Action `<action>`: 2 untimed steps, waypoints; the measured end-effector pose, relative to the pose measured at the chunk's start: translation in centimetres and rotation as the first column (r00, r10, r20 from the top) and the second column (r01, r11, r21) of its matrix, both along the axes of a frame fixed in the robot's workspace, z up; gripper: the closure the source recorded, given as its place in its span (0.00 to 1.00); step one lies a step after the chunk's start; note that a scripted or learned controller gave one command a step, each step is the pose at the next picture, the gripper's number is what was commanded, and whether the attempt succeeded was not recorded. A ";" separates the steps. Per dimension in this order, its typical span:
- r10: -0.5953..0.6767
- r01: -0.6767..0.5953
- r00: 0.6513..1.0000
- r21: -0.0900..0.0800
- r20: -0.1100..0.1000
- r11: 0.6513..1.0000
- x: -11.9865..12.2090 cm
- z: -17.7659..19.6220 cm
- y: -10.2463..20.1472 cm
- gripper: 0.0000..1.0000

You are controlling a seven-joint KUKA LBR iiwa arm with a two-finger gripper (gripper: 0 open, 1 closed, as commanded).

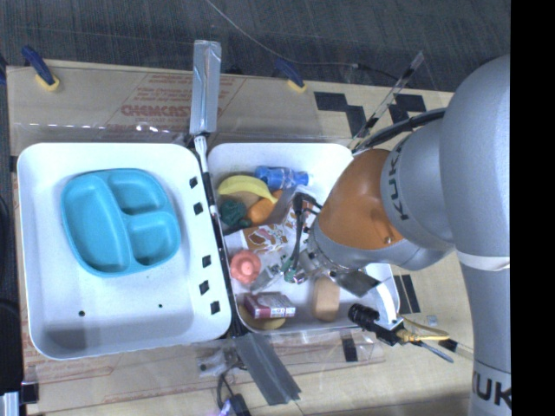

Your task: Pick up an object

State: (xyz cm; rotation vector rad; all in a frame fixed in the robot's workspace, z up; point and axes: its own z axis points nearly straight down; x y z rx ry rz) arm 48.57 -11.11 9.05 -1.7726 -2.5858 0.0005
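The arm comes in from the right of the frame and hangs over the right bin (360, 156), its orange band and grey wrist covering most of that bin's right half. The gripper (295, 263) sits low at the centre of the frame, among the clutter; whether it is wide, narrow or closed on anything I cannot tell, since the wrist and cabling hide it.

Candidates for the pick all lie in the right bin: a yellow banana (241, 185) and a blue object (277, 178) toward the bin's upper edge, an orange piece (260, 208) just below them, a pink round thing (244, 267) at the bin's left wall, a tan block (326, 298) lower down, and a small dark-red box (270, 303) near the bottom edge. The left bin (35, 258) holds a blue divided tray (121, 219).

To do this step well, I would judge the tool should settle on one item standing apart from its neighbours — the tan block looks the least crowded (the pink thing sits against the wall) — and descend straight onto it before closing.
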 end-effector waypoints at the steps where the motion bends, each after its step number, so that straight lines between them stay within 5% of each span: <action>1: -0.252 0.252 0.968 -0.003 0.004 0.968 8.4 0.1 -2.0 0.00; 2: -0.419 0.419 0.907 -0.014 -0.051 0.908 15.4 -0.3 -3.6 0.00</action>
